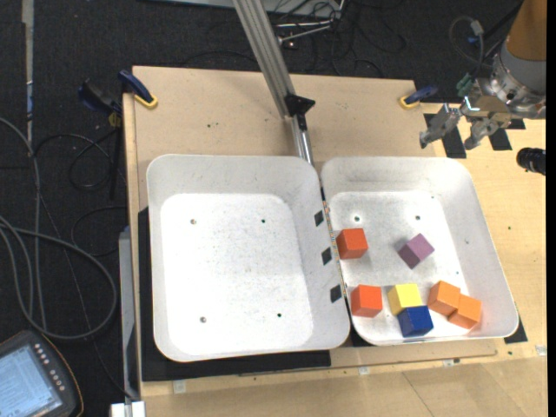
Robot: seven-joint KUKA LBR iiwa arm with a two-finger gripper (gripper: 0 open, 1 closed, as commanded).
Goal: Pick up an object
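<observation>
The right bin [460, 185] holds several small blocks. An orange cube [352, 242] lies near its left wall, a purple cube [416, 249] sits mid-bin, and another orange cube [367, 300], a yellow cube [404, 297], a blue cube [415, 321] and two orange blocks [456, 303] cluster along the front. My gripper [466, 131] hangs above the bench just beyond the right bin's far right corner, well away from the blocks. Its fingers are spread and nothing is between them.
The left bin [230, 254] lies beside the right one. A metal pole [269, 46] slants down to the gap between the bins. Blue-and-yellow clamps [130, 89] [419, 96] grip the board's far corners. Cables and a tablet [30, 380] lie at left.
</observation>
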